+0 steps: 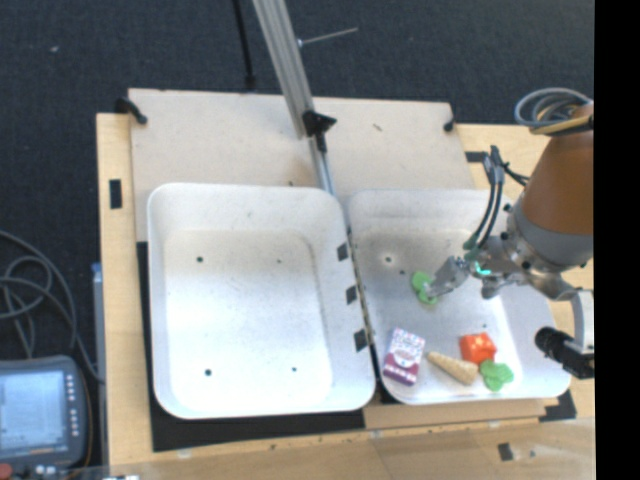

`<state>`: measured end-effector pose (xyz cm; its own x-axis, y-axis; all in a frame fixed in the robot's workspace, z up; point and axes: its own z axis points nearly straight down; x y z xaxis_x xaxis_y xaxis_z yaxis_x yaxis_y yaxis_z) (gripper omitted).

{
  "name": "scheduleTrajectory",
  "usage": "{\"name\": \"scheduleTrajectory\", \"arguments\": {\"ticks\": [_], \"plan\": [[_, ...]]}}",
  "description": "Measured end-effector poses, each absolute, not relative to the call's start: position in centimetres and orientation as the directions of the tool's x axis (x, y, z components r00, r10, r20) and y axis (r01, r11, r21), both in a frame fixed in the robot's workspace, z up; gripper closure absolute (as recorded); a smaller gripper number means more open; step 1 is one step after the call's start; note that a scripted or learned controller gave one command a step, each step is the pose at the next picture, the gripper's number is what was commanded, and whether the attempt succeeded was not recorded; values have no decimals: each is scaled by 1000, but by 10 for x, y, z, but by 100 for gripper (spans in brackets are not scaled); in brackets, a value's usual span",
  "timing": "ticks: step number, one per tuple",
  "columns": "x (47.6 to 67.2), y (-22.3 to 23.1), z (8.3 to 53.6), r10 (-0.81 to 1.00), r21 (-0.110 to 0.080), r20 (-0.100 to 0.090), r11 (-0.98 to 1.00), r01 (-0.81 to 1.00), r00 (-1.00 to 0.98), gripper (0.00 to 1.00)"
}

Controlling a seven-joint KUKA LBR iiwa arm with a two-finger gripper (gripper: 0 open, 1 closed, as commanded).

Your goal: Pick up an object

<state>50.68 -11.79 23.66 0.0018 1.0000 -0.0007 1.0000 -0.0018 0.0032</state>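
Inside the right bin (400, 218), near its middle, a small green object (424, 288) is being touched by the tip of the gripper (440, 283); it is rounded, bright green and partly hidden by the tool. Whether the green object is being pinched cannot be told from this slanted view, and the state of the tool is not being shown clearly enough to be judged. Five loose things are being counted in that bin. Two are green: the one at the gripper and a second green lump (496, 374) at the near edge. One orange-red block (478, 347) is lying just above that lump, looking chunky and angular. One cream-coloured cone (453, 367) is lying on its side beside them, tapered towards one end. One small purple and white carton (403, 356) is resting near the bin's left wall, flat-sided and printed. Two shallow white bins are being borne side by side by the bench, the left bin (170, 268) showing a speckled, lightly scuffed floor with rounded corners. The arm (560, 193) is being seen with its orange band above grey.
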Motion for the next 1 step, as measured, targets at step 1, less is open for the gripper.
{"name": "scheduleTrajectory", "arguments": {"ticks": [1], "plan": [[504, -128, 179, 1000, -4, -1, -1, 1000, 1, 0]]}}
